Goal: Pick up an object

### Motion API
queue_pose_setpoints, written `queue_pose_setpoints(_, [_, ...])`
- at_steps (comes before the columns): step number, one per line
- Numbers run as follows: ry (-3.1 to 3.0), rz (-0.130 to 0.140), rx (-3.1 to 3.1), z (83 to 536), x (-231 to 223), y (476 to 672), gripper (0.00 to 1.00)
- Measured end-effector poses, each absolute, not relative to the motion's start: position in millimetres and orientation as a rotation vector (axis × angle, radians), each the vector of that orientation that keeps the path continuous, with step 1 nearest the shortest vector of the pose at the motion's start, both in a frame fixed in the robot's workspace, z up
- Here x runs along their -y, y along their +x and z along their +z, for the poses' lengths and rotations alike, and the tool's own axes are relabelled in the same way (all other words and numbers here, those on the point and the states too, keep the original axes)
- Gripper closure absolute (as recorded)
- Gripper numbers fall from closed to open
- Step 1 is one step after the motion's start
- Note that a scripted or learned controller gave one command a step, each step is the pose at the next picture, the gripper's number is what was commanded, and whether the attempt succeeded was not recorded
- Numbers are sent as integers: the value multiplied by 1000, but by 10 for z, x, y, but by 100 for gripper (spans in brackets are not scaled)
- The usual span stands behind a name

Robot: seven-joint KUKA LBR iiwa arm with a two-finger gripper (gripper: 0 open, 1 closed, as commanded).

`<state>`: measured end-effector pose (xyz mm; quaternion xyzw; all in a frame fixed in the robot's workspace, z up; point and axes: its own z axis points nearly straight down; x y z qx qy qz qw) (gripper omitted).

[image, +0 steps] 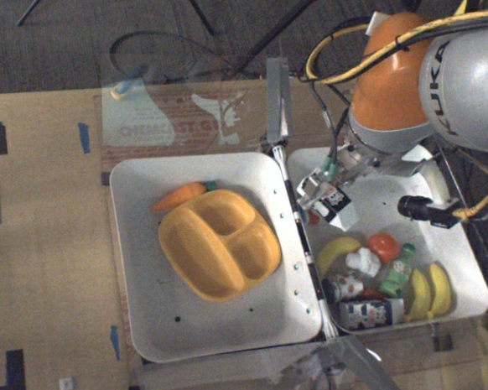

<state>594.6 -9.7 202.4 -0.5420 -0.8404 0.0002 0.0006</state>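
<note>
In the right bin (pixel 466 294), a milk carton (pixel 371 313), bananas (pixel 428 289), a green bottle (pixel 396 272), and a red tomato (pixel 383 244) are crowded at the near wall. Farther from that wall, the gripper (pixel 327 198) is seen above the bin's inner edge; whether the jaws are spread cannot be told. The approach step is judged in hand; next, a descent onto one item is called for. Beyond the divider, a yellow divided plate (pixel 218 244) and a carrot (pixel 177 196) are seen in the left bin (pixel 148 307).
</note>
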Motion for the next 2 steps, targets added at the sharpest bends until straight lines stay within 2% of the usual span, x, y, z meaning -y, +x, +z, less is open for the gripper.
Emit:
queue_pose_setpoints(1, [-1897,-2,2507,3013,106,5444,100])
queue_pose_setpoints(2, [-2250,-1,2197,3451,395,5138,100])
